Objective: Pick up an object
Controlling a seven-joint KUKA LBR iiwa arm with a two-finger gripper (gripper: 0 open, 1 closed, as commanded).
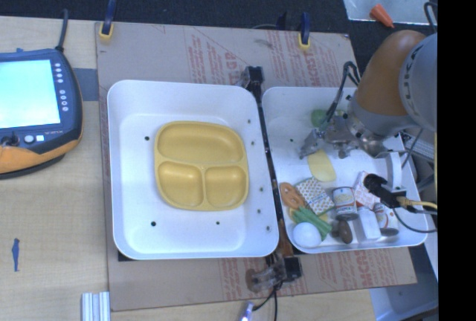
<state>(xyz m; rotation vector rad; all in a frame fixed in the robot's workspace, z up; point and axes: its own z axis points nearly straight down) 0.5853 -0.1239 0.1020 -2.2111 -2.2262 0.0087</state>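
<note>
Over the right bin, the spread, empty gripper hovers above a pale yellow oval object.

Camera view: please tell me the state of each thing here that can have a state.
Yellow plastic divided tray: flat, upright, in the left white bin.
White ball: resting among clutter in the right white bin.
Handheld pendant with screen: screen lit.
Hand: low over the right bin.

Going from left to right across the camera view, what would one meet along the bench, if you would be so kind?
Handheld screen pendant → left white bin with the yellow divided tray in it → right white bin with its pile of small objects → gripper → grey arm with the orange band.
</note>
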